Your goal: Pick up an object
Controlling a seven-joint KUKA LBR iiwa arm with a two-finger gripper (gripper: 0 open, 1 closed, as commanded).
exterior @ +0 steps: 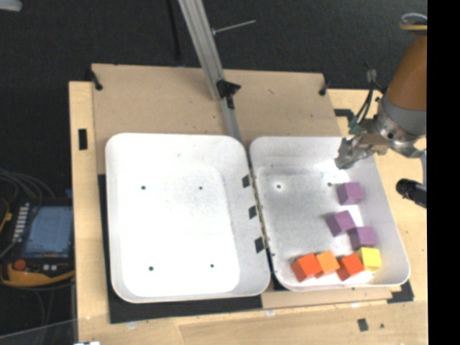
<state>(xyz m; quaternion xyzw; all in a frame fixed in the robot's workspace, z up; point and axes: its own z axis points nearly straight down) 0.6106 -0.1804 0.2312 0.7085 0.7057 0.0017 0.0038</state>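
Observation:
The right bin (287, 214) holds several small blocks. Three purple blocks run down its right side: one (350, 192) near the top, one (341, 222) in the middle, one (363, 236) lower down. Along the front wall lie a red-orange block (307, 267), an orange block (328, 261), another red-orange block (351, 265) and a yellow block (370, 257). My gripper (348, 156) hangs over the bin's far right corner, just above and behind the topmost purple block. Nothing shows between its fingers.
The left bin (180, 214) stands beside the right one, with black clips (251, 210) along the seam between them. A slanted metal rail (205, 45) rises behind the bins. A screen device (47, 236) and cables lie off the bench at the left.

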